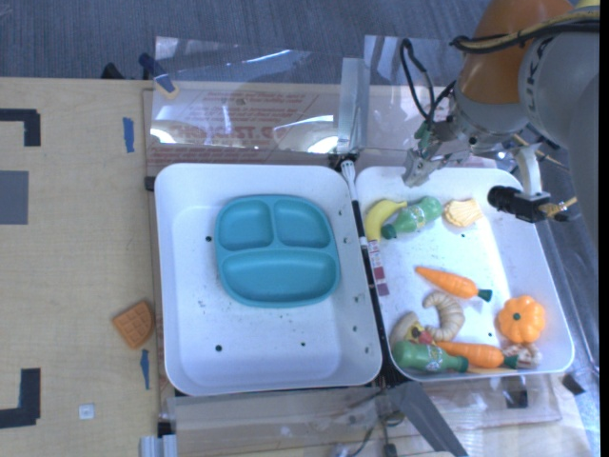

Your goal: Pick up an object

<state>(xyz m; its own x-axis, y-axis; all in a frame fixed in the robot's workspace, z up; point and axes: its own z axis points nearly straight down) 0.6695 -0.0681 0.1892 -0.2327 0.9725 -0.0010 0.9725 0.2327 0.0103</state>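
Nearest the lens, the right shallow white plastic bin has its toys bunched along the front wall: a green toy bottle lying flat, a long orange plastic carrot against it, a pale curled shrimp-like piece and a ribbed orange toy pumpkin near the right corner. Likely they slid or were dropped there; none stands upright.

Mid-bin, a 2nd orange carrot with a green tip lies alone with open floor around it, so probably the easiest pick.

At the far wall: a yellow toy banana touching a 2nd green bottle, and a tan scalloped shell-like piece just beside them. All look like smooth hard plastic, rounded, prone to rolling.

The two-finger gripper hangs over the far rim, just above the banana/bottle pair. Nothing sits between the fingers; whether they're wide or narrow I can't tell at this angle.

The left white bin holds a teal 3-compartment plastic plate. An orange waffle-textured square sits out on the wooden bench.

No pick made yet.
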